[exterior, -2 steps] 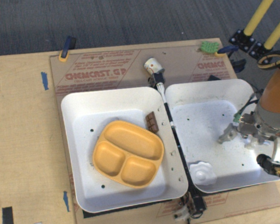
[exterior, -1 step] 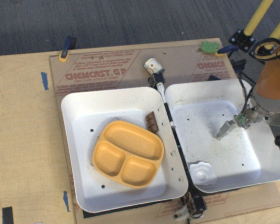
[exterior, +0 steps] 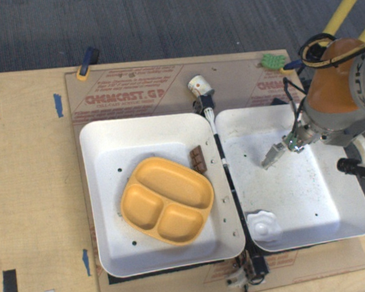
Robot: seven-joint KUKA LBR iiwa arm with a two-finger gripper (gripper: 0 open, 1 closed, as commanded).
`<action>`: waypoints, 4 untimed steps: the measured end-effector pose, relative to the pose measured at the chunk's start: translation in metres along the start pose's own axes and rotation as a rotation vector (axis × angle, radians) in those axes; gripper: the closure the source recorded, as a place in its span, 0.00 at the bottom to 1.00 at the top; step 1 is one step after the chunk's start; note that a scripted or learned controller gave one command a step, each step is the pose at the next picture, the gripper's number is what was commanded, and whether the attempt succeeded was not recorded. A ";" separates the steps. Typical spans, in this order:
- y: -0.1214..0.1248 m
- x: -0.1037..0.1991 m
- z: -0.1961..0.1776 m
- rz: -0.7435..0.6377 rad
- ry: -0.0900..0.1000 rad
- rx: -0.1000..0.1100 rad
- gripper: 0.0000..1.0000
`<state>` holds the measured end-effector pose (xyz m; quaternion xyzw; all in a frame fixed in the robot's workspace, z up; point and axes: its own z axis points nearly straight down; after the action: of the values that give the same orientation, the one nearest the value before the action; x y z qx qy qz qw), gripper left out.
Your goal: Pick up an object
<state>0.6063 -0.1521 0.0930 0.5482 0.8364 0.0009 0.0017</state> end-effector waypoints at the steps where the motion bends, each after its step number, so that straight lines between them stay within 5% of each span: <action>1: -0.067 0.035 0.007 -0.122 0.001 0.002 0.00; 2: -0.020 -0.037 0.008 0.084 0.000 0.001 0.00; 3: -0.093 0.049 0.008 -0.009 0.003 0.004 0.00; 4: -0.064 0.006 0.007 0.229 0.001 0.001 0.00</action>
<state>0.5451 -0.1719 0.0853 0.6403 0.7681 0.0007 0.0009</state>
